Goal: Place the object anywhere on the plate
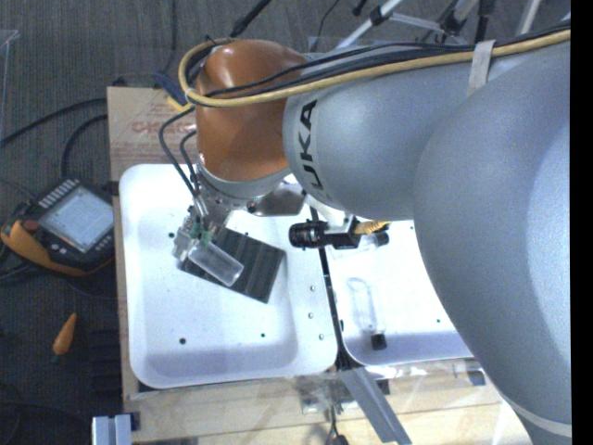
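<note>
Clear block (215,263) lies on dark plate (243,263), directly under gripper (196,233); finger spread cannot be told.

We see bright overhead light glaring off the white left bin (153,341), a soft shadow beneath the arm (445,156), whose near bulk looks blurred, and a dim floor (56,82).

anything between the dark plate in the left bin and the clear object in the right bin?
In the camera view, bare white floor of the left bin, then the rims where the bins meet, separate the dark plate from the clear object.
</note>
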`<state>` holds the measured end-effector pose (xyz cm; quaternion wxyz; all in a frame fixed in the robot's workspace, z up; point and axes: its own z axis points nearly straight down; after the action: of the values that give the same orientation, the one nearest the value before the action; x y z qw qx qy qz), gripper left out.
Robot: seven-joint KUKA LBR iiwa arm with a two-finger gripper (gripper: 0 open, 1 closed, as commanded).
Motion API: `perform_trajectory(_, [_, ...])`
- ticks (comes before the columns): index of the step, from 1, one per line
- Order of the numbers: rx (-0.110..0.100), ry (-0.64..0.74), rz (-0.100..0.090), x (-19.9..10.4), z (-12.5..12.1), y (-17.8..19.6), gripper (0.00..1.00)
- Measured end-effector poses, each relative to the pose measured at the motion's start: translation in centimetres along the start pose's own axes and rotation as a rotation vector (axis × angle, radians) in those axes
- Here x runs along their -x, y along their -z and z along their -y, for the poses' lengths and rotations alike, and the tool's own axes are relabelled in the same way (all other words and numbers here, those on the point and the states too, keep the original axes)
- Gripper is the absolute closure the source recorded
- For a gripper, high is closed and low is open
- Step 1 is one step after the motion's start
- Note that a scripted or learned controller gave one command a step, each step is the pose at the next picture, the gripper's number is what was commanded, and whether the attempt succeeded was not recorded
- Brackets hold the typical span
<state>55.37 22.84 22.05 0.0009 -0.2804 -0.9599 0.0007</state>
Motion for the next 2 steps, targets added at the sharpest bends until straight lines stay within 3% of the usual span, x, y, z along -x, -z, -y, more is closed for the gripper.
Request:
perform_trajectory(1, [0.002,0.376,0.002,0.7,-1.0,9.7,1.0])
perform_trajectory(2, [0.003,0.753,0.0,-4.4,2.2,4.1,1.0])
